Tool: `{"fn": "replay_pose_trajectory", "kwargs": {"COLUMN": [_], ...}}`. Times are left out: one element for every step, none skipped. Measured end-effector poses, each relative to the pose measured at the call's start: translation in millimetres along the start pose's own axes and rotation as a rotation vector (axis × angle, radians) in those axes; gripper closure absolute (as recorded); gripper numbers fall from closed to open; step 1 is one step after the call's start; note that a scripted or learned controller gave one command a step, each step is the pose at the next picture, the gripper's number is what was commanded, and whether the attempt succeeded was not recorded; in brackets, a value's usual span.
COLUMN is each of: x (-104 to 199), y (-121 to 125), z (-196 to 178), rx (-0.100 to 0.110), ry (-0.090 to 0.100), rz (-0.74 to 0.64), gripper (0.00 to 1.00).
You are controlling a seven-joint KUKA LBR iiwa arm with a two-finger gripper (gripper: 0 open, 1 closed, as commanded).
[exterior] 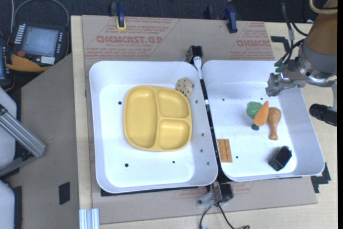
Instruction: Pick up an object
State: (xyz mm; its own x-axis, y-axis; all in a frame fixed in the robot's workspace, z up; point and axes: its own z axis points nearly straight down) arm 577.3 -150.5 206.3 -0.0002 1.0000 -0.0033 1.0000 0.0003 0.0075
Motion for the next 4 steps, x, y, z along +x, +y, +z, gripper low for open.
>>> {"fn": "replay_pose_trajectory", "kwargs": {"x": [-1, 47, 94, 143], "y": [1, -10, -20, -23], "z": [-31, -39, -26, -19], "rx": [0.001, 0.009, 0.012, 0.011], "ry": [0.001, 0.006, 0.006, 0.005], "rz": [-0.001, -0.005, -0.005, -0.005], "gripper": [1.00, 1.00, 1.00, 1.00]}}
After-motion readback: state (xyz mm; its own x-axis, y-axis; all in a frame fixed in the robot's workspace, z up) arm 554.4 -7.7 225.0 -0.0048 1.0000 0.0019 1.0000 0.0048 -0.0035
